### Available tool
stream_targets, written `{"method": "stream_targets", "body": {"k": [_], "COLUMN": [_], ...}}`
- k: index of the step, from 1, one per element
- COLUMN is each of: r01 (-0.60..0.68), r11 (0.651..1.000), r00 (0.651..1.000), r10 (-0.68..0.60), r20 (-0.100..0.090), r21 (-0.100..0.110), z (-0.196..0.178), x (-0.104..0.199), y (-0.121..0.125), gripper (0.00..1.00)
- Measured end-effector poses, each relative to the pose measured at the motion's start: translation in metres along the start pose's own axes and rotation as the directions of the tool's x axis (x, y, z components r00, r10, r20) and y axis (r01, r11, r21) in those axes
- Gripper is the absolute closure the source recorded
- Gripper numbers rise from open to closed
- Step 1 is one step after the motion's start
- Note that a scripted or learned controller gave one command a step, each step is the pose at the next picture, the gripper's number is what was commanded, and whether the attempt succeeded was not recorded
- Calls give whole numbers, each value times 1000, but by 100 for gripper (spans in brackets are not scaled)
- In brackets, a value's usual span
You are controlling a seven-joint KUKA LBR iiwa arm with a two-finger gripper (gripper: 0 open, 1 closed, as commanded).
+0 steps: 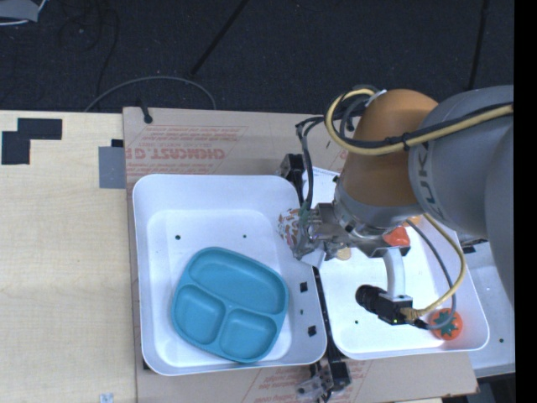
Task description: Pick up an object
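Nearest candidate for the pick: a small patterned object [289, 225] at the right wall of the left bin [143, 225], just beside the gripper [317, 240]. Cannot tell whether grasped, touched or merely near, nor whether resting in the bin or raised above it. Cannot tell the gripper's state, released or clenched, beneath the arm [470, 158]. Judged unfinished: no clear lift in evidence.

Further out:
- A blue divided plate [228, 305] lying flat in the left bin.
- In the right bin [352, 342], an orange item [396, 237] partly covered.
- In its near corner, an orange-green piece [448, 326], too small to identify.
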State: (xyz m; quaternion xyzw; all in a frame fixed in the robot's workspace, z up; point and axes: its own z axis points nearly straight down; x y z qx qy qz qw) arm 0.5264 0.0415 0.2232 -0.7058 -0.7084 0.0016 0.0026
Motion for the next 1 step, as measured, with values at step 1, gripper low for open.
{"method": "stream_targets", "body": {"k": [1], "r01": [2], "r11": [1000], "r00": [1000], "r10": [-2], "r20": [0], "r21": [-2], "z": [-8], "x": [58], "y": [-8], "gripper": [100]}}
